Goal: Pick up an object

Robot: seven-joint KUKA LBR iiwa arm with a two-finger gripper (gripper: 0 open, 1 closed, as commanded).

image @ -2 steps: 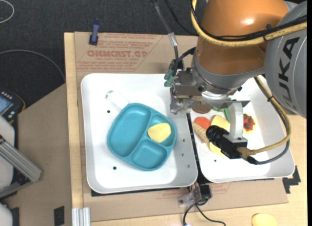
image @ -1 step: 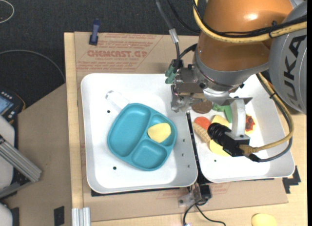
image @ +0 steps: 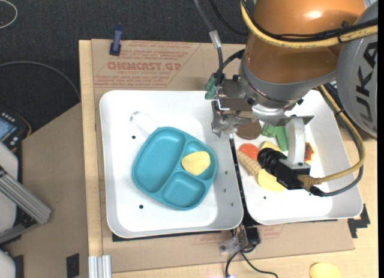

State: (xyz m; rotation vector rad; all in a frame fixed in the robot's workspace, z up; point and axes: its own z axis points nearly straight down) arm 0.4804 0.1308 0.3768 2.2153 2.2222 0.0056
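over the seam where the two white bins meet hangs the pincer (image: 225, 122), low by a corner of the toy-filled bin (image: 336, 206). the wrist hides its tips, so i cannot tell how far open it is or whether it has hold of anything. the likeliest thing to pick, a brown disc (image: 248, 129), lies just beside the pincer, flat and smooth. a green piece (image: 277, 132) sits beyond it. an orange piece (image: 248, 149), a ribbed tan cone (image: 248, 163) and a yellow lump (image: 268, 181) crowd camera-side of the pincer.

my worry is that the pincer sits so near the bin wall that a descent could strike the rim. a flat disc may also slip free or shove its neighbours. on the pincer's other side, in the second bin (image: 114, 151), a glossy teal divided plate (image: 159, 169) holds a pale yellow piece (image: 196, 163) in one compartment.
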